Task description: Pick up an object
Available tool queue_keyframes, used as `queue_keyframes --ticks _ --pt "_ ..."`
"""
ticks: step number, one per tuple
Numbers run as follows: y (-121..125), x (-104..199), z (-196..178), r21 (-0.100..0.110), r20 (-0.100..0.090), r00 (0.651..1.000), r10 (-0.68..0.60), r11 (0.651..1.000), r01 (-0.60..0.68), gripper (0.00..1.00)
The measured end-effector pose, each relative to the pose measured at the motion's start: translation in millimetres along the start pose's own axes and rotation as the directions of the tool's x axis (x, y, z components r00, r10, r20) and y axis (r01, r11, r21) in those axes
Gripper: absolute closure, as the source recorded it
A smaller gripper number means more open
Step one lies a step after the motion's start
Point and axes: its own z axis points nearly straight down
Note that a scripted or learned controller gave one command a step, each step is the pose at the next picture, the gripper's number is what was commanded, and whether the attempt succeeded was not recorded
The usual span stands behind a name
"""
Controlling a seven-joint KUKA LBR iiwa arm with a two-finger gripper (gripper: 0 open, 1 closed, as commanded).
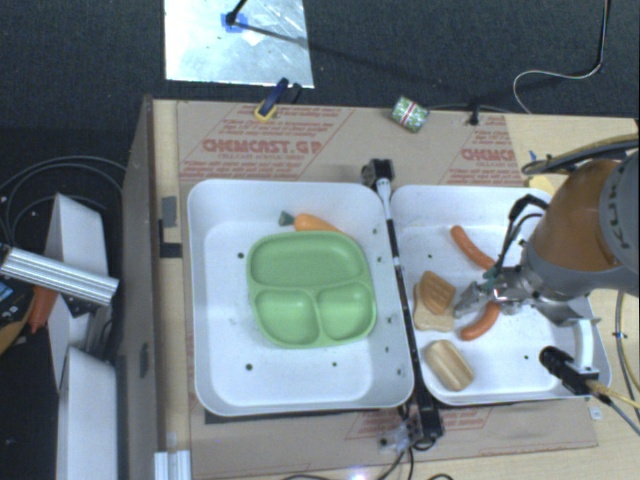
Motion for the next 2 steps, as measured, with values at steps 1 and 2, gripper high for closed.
queue_keyframes --ticks 1,2 --pt "1 0 -11 -0.002 0.000 1.000 0.000 1.000 0.000 1.00" --pt "43 82 -101 -0.004 -0.001 1.000 -0.003 1.000 0.003 1.00"
